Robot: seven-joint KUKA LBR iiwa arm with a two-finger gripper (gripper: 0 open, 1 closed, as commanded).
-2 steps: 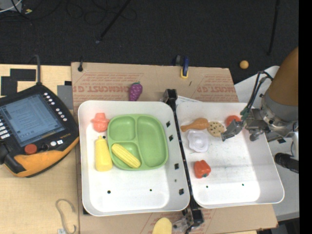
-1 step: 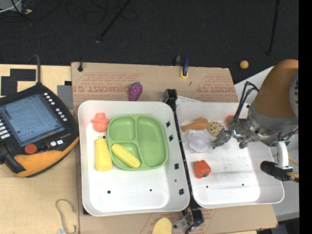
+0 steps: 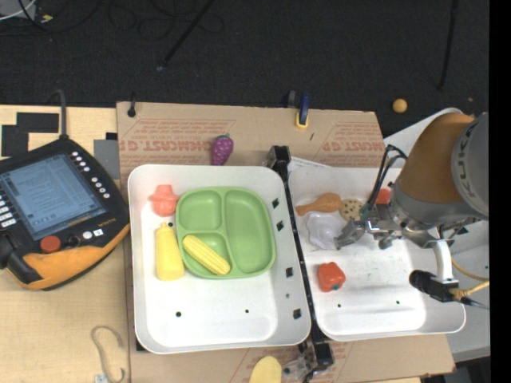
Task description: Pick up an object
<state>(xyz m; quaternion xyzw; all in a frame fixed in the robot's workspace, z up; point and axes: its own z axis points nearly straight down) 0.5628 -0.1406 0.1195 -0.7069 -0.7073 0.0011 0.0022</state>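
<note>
My gripper [image 3: 350,234] hangs low over the right bin [image 3: 383,313], reaching in from the right under the grey and orange arm [image 3: 435,174]. Its tip is right beside a pale translucent object [image 3: 322,228] at the bin's upper left. A tan drumstick [image 3: 319,205] and a round speckled cookie [image 3: 350,208] lie just beyond the tip. Nearer the front, a red pepper-like toy [image 3: 330,276] sits in the same bin. I see nothing held.
The left bin [image 3: 207,317] holds a green divided plate [image 3: 239,230] with a corn cob [image 3: 207,254], a yellow bottle [image 3: 168,251] and a pink toy [image 3: 163,200]. A purple toy [image 3: 222,148] lies behind the bins, and a tablet pendant [image 3: 52,202] sits far left.
</note>
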